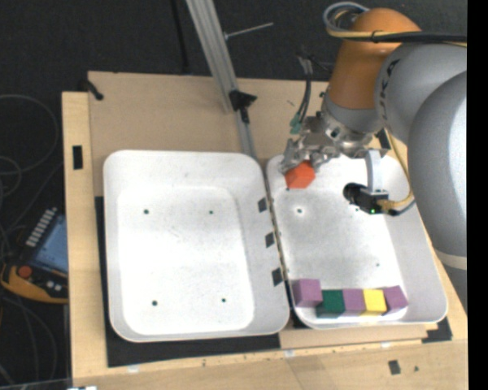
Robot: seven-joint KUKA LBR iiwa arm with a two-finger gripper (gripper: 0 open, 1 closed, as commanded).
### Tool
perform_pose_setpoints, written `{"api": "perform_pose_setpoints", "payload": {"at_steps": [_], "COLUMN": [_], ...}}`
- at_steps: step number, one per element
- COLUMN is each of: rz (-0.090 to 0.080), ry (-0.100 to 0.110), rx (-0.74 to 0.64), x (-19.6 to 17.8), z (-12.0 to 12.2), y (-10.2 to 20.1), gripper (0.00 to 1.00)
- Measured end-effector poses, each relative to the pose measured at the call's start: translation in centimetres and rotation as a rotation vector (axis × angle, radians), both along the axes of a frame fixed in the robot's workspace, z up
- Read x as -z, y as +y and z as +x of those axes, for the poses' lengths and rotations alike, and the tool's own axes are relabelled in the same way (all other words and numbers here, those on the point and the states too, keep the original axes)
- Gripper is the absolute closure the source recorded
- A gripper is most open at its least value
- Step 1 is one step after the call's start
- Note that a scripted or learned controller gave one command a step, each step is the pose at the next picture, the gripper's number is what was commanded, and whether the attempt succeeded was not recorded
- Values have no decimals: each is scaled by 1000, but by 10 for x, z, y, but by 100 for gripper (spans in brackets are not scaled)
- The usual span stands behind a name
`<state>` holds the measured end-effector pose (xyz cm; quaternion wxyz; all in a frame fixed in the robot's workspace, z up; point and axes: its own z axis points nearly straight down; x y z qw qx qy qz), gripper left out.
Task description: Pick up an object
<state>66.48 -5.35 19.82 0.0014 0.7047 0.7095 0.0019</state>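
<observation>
Pincer [302,162] (orange ball [301,176]) at bin edge [270,187]

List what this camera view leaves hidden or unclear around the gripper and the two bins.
- Gripper: the wrist above covers it; whether it actually grips the orange object cannot be told.
- Orange object: its top is hidden under the gripper, and its shape is blurred.
- Right bin: the grey arm covers its far right corner.
- Row of blocks: too small to see whether they touch.
</observation>
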Motion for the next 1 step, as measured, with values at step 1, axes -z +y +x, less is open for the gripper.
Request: {"api": "perform_pose_setpoints", "payload": {"at_steps": [1], "rz": [2], "ry": [5], "rx": [-3], "x": [-7], "z": [-18], "y": [80], "gripper": [100]}}
